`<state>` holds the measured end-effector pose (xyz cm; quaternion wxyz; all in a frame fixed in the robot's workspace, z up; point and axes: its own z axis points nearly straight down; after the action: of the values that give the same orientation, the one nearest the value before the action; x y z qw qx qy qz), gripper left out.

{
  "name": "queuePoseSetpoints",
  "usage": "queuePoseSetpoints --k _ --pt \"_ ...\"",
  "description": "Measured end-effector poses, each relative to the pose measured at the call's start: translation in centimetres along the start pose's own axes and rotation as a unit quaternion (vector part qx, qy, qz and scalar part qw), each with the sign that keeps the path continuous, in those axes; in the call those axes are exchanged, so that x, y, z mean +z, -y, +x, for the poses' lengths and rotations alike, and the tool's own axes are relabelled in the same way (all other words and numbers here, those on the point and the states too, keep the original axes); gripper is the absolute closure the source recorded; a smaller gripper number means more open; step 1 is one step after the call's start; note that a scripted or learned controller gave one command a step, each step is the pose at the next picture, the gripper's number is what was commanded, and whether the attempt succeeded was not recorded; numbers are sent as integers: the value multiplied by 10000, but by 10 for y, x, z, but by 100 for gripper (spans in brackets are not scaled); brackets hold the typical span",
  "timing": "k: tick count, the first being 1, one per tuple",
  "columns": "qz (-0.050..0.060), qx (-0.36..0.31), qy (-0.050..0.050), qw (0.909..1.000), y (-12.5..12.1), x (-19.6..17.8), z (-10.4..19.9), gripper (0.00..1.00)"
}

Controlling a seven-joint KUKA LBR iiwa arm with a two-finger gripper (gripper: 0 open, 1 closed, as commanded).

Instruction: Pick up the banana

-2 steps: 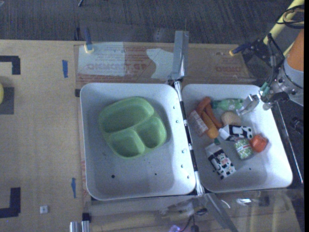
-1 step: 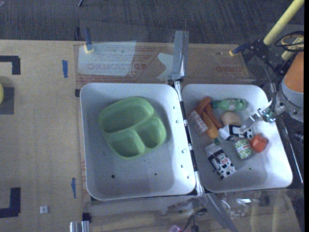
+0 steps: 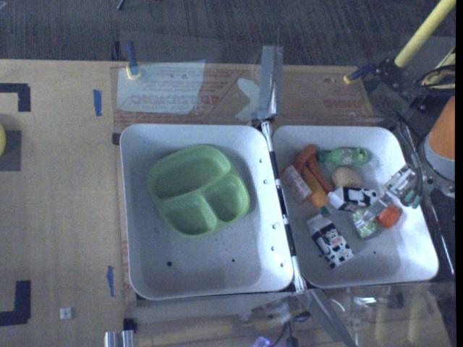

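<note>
I see the right bin [image 3: 418, 262] crowded through its middle with small items packed close; its near corners lie open; the left bin [image 3: 137, 266] has the green divided plate [image 3: 199, 190] filling its centre, bare floor around.

A light wooden bench top [image 3: 58, 215] is occupying the left and centre, bearing black corner markings [image 3: 16, 96] and strips of blue tape [image 3: 97, 102]. Dark grey carpet [image 3: 217, 13] is covering the floor beyond its far edge. A clear plastic sheet [image 3: 173, 85] is lying flat, reflecting light.
</note>
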<state>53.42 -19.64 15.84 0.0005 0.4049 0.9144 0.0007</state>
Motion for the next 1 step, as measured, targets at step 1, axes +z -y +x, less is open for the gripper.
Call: queuePoseSetpoints --k 1 --pt "-38 -1263 147 9919 -23 39 43 0"
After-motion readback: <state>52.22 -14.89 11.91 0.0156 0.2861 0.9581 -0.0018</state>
